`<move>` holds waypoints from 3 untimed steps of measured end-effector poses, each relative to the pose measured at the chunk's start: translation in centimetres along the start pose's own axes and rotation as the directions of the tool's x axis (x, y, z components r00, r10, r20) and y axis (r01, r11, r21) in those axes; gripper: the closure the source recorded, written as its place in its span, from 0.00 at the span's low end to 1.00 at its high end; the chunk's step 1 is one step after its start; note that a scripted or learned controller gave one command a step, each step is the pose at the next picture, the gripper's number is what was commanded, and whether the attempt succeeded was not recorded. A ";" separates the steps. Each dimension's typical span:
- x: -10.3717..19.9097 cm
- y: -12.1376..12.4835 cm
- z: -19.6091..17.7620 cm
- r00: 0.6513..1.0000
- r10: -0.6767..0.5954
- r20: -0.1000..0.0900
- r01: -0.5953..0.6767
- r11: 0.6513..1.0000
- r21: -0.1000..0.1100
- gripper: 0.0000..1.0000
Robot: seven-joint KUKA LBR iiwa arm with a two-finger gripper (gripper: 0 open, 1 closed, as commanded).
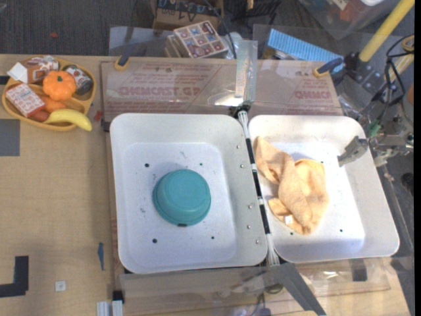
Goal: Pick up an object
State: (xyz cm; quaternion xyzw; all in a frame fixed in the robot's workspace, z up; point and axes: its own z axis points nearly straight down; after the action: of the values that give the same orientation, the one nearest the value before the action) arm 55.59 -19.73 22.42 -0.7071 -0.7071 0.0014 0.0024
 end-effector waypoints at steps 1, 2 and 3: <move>1.5 0.9 13.0 0.993 0.118 0.001 -0.118 0.993 -0.002 0.00; 4.7 4.0 13.6 0.986 -0.169 0.006 0.169 0.985 -0.013 0.00; 8.6 5.2 13.6 0.911 -0.413 0.009 0.413 0.911 -0.012 0.00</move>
State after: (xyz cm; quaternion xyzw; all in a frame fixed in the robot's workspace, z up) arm 60.68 -11.10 8.82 -0.5417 -0.8406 -0.0016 -0.0044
